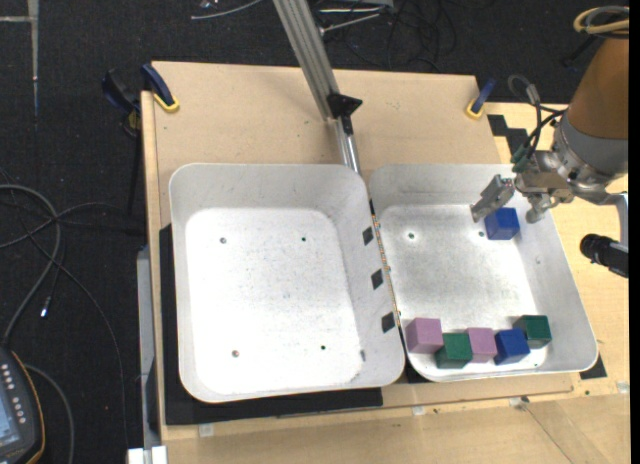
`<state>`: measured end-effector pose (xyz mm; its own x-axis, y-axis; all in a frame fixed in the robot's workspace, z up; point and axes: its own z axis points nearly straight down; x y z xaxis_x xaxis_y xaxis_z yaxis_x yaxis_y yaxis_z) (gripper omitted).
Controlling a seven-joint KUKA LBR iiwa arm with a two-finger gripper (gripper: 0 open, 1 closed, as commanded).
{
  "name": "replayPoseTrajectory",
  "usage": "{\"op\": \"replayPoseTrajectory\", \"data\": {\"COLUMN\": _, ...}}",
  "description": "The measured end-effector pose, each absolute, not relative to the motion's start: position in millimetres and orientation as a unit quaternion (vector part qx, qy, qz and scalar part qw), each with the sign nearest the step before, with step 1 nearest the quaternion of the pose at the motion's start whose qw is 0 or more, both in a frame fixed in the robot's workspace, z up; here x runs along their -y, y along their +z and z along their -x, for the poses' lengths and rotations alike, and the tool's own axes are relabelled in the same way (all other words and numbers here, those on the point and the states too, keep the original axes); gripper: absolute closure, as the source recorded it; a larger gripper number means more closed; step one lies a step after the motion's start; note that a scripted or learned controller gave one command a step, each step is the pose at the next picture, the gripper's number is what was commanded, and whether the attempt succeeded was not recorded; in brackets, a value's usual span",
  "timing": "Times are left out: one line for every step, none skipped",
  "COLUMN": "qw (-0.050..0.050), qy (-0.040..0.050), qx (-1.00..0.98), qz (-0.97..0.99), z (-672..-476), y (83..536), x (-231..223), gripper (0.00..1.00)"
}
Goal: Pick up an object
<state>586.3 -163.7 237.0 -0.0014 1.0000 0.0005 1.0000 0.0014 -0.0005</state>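
Two shallow white bins sit side by side on a pale wooden bench [420,122], with dark floor and cables around it; the left bin [200,282] has nothing in it, and the right bin [440,272] carries all the blocks. A grey arm with an orange band [605,82] comes in from the right, and its gripper [518,202] hangs over the far right part of the right bin; its two fingers [492,197] stand spread apart, with nothing clamped between them (so the hand is released, in my judgement). One blue block [501,223] lies alone directly under the gripper, a little toward the near side of it, roughly between the two fingers; I cannot tell if the fingertips already touch it or are above it. This block looks nearly like a cube, so it has no real long axis; its faces seem slightly turned against the bin walls. Bare bin floor lies to its left and in front, while the right wall of the bin is near, which leaves less space for the finger on that side. Five other blocks (two pink, two green, one blue) stand in a tight row [478,341] along the near edge, well apart from the gripper; packed so close, they would be harder to grasp. The lone blue block therefore seems the natural target, and the coming move looks like a short descent and a closing.
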Motion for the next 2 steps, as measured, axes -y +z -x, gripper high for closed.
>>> {"op": "replayPoseTrajectory", "data": {"qw": 0.002, "qy": 0.0026, "qx": 0.706, "qz": 0.708, "z": -594.0, "y": 122.0, "x": 223.6, "gripper": 0.00}}
{"op": "replayPoseTrajectory", "data": {"qw": 0.000, "qy": -0.0015, "qx": 0.709, "qz": 0.705, "z": -669.1, "y": 94.3, "x": 222.0, "gripper": 0.00}}
